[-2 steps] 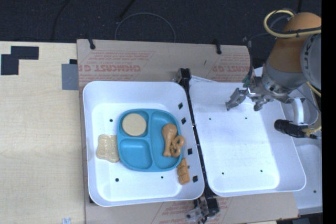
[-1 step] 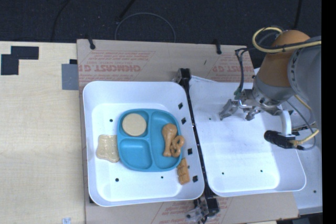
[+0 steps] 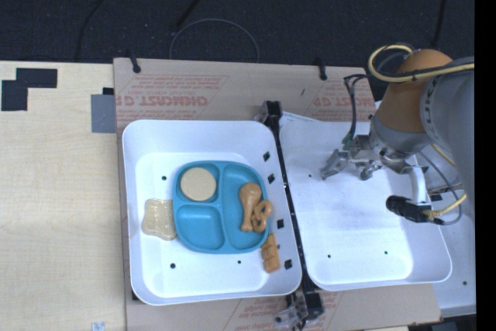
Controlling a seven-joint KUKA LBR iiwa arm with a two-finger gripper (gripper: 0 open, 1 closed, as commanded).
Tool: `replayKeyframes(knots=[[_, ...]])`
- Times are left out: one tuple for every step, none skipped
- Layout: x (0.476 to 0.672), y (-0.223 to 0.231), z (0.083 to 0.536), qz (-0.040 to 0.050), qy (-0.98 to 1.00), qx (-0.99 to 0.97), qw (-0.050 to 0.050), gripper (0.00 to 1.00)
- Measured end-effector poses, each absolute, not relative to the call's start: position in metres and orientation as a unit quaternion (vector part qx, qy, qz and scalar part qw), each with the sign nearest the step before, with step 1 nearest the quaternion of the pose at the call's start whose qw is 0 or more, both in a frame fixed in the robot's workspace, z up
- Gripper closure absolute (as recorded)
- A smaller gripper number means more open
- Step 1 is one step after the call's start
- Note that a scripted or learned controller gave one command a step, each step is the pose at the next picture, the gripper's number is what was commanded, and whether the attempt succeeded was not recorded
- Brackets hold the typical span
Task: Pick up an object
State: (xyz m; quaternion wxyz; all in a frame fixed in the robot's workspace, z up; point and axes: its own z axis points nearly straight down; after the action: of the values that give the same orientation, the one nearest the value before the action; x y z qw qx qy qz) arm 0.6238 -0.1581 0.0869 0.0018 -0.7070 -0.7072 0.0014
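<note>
The arm [image 3: 434, 101], rising closest to the lens, is hanging its gripper [image 3: 350, 164] over the right bin [image 3: 364, 244], fingers spread with nothing sitting between them. Every candidate is lying well apart, across the divider in the left bin [image 3: 147, 159]: a brown twisted piece [image 3: 254, 205] and a round biscuit [image 3: 198, 184] are resting on a blue divided plate [image 3: 203, 232], a small brown piece [image 3: 270, 253] is sitting just beside the plate's near corner, and a pale piece [image 3: 159, 218] is touching its far side. Closing here is likely going to catch nothing; reaching across is risking a knock against the divider or dragging the plate.
</note>
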Motion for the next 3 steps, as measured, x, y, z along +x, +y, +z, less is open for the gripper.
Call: replayKeyframes(knots=[[0.624,-0.158,0.098,0.0015,-0.707,-0.707,0.002,1.0],[0.617,-0.159,0.158,-0.0006,-0.706,-0.709,-0.001,1.0],[0.618,-0.16,0.204,-0.0005,-0.707,-0.707,-0.001,1.0]])
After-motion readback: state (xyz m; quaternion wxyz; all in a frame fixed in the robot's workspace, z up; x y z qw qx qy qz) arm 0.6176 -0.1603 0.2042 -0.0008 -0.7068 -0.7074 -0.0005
